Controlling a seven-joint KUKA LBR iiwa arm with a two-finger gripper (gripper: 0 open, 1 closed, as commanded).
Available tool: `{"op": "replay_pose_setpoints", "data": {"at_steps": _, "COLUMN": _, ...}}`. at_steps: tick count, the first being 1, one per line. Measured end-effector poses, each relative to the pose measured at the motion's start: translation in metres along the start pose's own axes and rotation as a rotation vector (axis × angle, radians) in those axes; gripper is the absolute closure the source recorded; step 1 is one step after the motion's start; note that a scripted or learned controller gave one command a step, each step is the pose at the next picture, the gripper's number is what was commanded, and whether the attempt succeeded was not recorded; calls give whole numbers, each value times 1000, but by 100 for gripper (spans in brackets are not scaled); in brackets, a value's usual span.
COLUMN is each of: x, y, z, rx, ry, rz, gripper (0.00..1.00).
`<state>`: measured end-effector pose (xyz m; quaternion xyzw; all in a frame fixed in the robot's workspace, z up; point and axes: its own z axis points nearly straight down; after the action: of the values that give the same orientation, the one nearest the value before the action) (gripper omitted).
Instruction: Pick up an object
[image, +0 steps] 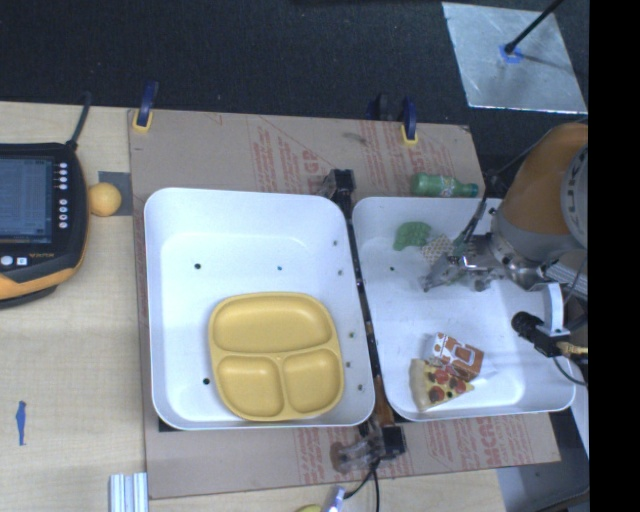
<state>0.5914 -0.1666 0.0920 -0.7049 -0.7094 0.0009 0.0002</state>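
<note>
The green object (409, 236) sits in the back part of my right bin (520, 400), close to the far wall, and my gripper (437, 266) is just beside it, a bit nearer the camera and right of it. There's a small grey checkered piece (436, 245) wedged between the green thing and my fingertips, looks like it's touching or nearly touching both. Honestly I can't tell whether I'm released or clenched, the metal bits blur together at this angle, and nothing is clearly sitting between my fingers. My arm comes in over the right rim of that bin, orange band (545, 190) up by the back right corner. Toward the front of the same bin there's a pizza slice toy (441, 383) with a small red and white carton (458, 352) leaning on its upper edge, both well apart from where I am, so the middle of the bin floor is open white. A green bottle (444, 185) lies on its side outside the bin, just past the far rim on the cardboard. The left bin (250, 215) holds a yellow divided tray (276, 354) toward its front, leaving the back half bare. Off to the left on the bench there's a teach pendant (35, 225) and a yellowish ball (104, 198).
</note>
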Motion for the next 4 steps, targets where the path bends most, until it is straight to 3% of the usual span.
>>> {"op": "replay_pose_setpoints", "data": {"at_steps": 1, "x": 25, "y": 63, "z": 0, "rx": 0, "ry": 2, "rz": 4, "gripper": 0}}
{"op": "replay_pose_setpoints", "data": {"at_steps": 2, "x": 66, "y": 65, "z": 0, "rx": 3, "ry": 2, "rz": 2, "gripper": 0}}
{"op": "replay_pose_setpoints", "data": {"at_steps": 3, "x": 66, "y": 65, "z": -10, "rx": 5, "ry": 2, "rz": -1, "gripper": 100}}
{"op": "replay_pose_setpoints", "data": {"at_steps": 4, "x": 119, "y": 33, "z": -101, "rx": -1, "ry": 2, "rz": 2, "gripper": 100}}
